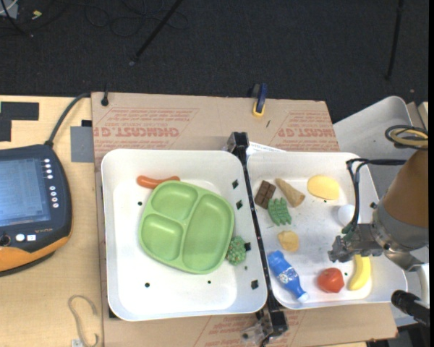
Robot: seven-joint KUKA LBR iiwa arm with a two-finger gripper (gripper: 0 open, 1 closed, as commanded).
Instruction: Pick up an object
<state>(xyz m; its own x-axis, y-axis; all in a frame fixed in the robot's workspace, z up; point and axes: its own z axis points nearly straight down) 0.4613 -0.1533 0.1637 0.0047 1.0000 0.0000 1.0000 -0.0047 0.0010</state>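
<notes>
The right bin (pixel 369 172) holds several toy foods: a brown block (pixel 265 192), a tan cone (pixel 290 191), a yellow lemon (pixel 323 187), a green leafy piece (pixel 278 211), a small yellow chunk (pixel 288 241), a blue bottle (pixel 285 274), a red tomato (pixel 331 280) and a banana (pixel 359 272). My gripper (pixel 345 249) hangs low over the bin's right part, just above the tomato and at the banana's upper end. Its dark body hides what lies under it.
The left bin (pixel 123 280) carries a green divided plate (pixel 187 225), an orange carrot (pixel 157 181) behind it and a green broccoli piece (pixel 236 250) by the divider. A teach pendant (pixel 22 204) lies on the bench at the far left.
</notes>
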